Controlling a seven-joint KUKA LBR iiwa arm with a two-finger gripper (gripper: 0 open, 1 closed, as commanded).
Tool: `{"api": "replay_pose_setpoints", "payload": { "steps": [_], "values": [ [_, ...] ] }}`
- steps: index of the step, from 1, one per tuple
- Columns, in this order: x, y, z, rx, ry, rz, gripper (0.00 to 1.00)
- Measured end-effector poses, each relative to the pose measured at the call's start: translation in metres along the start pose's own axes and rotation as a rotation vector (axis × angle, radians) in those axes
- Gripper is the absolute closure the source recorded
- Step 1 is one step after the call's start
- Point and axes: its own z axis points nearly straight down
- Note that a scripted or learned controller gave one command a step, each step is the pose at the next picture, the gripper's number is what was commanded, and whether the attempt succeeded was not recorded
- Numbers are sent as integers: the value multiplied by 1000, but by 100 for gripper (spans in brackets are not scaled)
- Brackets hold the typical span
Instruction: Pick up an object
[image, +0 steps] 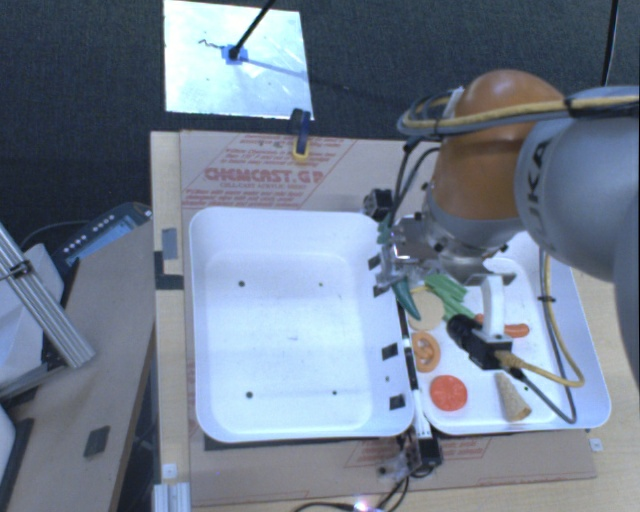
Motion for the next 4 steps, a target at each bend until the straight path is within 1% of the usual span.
{"api": "replay_pose_setpoints", "payload": {
  "steps": [1,2,3,4],
  "values": [
    [-58,0,88,9,-1,3,100],
    [-40,-6,86,5,1,-6,100],
    [5,56,-28,-14,3,-11,100],
    [-13,-23,68,17,0,0,100]
  ]
}}
